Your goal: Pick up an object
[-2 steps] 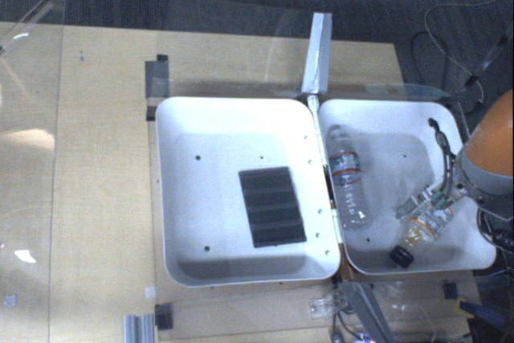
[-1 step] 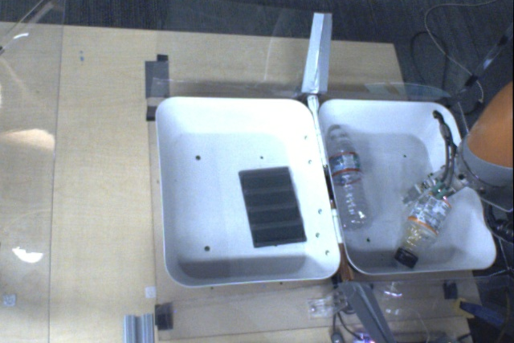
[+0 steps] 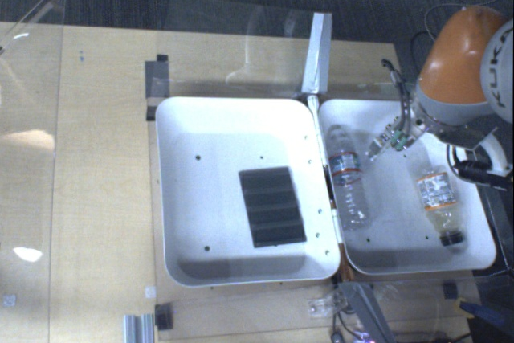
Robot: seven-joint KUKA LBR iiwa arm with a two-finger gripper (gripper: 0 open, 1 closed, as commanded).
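Note:
A clear plastic bottle (image 3: 347,179) with a red and white label lies lengthwise along the left wall of the right bin (image 3: 401,253). A second clear bottle (image 3: 439,203), with a white label and a dark cap, lies near that bin's right side. A black ridged rectangular pad (image 3: 272,206) lies flat in the left bin (image 3: 193,173). My gripper (image 3: 388,142) hangs over the upper middle of the right bin, between the two bottles and slightly behind them. It touches neither bottle. The orange band of the arm (image 3: 458,52) sits above it.
A metal divider strip (image 3: 317,52) stands behind the seam between the bins. Clear plastic sheeting (image 3: 32,132) covers the wooden bench at the left. Cables and clamps (image 3: 353,317) sit along the front edge below the right bin.

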